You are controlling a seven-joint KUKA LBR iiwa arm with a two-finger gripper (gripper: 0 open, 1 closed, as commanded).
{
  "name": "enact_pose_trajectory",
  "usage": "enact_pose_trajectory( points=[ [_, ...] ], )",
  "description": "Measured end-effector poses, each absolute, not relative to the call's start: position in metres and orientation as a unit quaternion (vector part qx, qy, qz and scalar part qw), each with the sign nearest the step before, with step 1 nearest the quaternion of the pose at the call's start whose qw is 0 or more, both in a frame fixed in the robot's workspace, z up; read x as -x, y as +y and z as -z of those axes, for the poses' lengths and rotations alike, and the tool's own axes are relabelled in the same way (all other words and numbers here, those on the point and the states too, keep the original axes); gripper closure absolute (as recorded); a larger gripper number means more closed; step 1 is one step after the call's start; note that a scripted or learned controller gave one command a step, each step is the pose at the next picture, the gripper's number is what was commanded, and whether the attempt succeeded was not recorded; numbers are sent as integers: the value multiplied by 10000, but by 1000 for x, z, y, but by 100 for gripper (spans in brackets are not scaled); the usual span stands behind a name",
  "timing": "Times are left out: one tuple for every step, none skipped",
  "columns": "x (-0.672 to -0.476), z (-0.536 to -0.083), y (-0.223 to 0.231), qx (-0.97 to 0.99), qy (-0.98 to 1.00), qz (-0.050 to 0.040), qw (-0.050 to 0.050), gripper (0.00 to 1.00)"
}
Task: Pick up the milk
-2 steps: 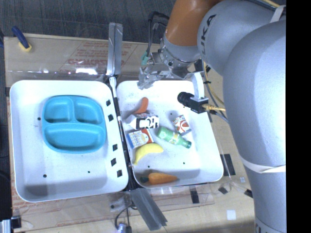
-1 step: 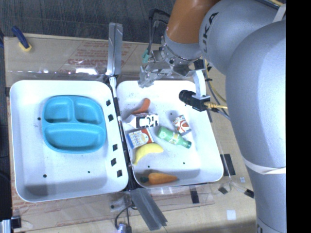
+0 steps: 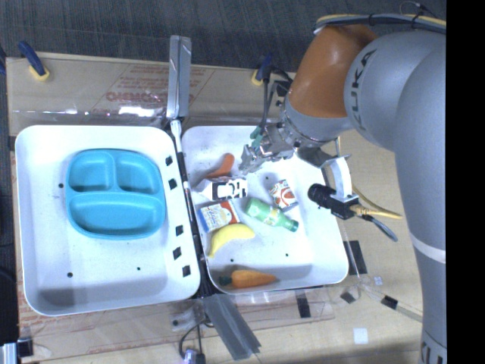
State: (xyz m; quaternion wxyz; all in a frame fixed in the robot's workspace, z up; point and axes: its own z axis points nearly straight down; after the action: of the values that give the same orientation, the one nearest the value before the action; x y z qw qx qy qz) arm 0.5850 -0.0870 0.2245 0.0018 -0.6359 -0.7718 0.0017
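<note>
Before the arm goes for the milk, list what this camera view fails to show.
- Gripper: small and cluttered under the wrist in the camera view; open or shut cannot be told.
- Milk carton: label too small to read.
- Right bin: its far right corner is covered by the arm.
- Small carton: print too blurred to identify.

One fixed camera looks down slantwise on both bins (image 3: pixel 30 203).

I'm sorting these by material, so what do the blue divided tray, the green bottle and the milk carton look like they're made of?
Blue divided tray: probably molded plastic, matte, with one even colour and soft rounded compartment edges.
Green bottle: likely plastic, glossy, with a slight sheen and a lighter label.
Milk carton: looks like printed cardboard or plastic; too small to tell which.
</note>
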Motion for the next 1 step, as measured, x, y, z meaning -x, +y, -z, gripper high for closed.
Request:
enact_pose_trajectory(
  points=[
    [-585, -225, -87, 6358, -7719, -15, 17, 0]
  ],
)
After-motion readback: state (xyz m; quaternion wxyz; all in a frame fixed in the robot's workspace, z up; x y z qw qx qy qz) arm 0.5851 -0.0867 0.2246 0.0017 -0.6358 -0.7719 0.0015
